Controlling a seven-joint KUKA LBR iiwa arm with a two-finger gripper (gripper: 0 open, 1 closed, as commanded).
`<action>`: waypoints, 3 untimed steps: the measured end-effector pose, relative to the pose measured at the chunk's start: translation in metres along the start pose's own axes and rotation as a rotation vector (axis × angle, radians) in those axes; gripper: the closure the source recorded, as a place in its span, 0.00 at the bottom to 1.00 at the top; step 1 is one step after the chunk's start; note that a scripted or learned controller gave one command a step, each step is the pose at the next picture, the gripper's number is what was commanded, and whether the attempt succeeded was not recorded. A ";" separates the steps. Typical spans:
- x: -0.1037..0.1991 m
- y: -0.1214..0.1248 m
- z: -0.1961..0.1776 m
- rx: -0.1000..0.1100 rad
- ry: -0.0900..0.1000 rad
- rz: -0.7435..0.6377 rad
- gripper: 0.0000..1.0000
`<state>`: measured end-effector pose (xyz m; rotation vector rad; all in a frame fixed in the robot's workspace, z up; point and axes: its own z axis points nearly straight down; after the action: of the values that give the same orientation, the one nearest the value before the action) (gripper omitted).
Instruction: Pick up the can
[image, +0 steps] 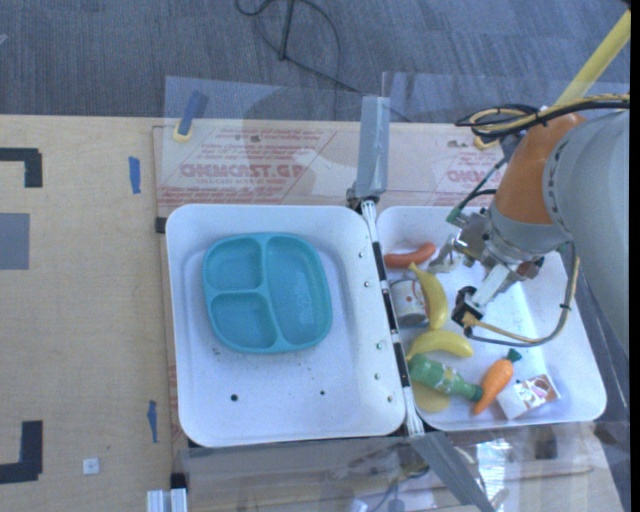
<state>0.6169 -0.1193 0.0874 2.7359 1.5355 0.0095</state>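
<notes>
Nearest the camera, in the front of the right bin (545, 335), a small white carton (527, 395) sat in the corner. An orange carrot (493, 385) lay just beside it, its green tip pointing away from the camera. Left of the carrot lay a green bottle (445, 378) on its side, resting over a flat yellow piece (428, 400) that I could not name. Just behind the bottle was a short banana (440, 345), lying across the bin.

Farther in lay the can (404, 302), silver with a darker band, hard against the right bin's left wall, the one it shares with the left bin (300, 400). Its long axis seemed to run along that wall, from near to far. Which end was its top I could not tell. A longer banana (432, 297) curved along the can's right side, touching it and covering part of it.

My claw (450, 258) hung over the back half of the right bin, to the right of the can and a little beyond it, close above the far end of the longer banana. It was not on the can. Whether it was apart or together I could not tell from this angle.

Just past the claw's tip a reddish sausage (410, 256) lay crosswise near the back of the bin, beyond the can.

In the left bin a teal divided plate (268, 292) sat flat toward the back. Both bins rested on the pale wooden worktop (80, 300).
</notes>
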 end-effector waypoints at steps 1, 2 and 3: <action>0.000 0.057 0.002 0.034 -0.008 0.135 0.00; -0.012 0.061 0.002 0.031 -0.014 0.583 0.00; 0.020 0.036 0.001 0.005 -0.007 0.820 0.00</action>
<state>0.6582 -0.1217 0.0862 3.1248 0.3183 -0.0024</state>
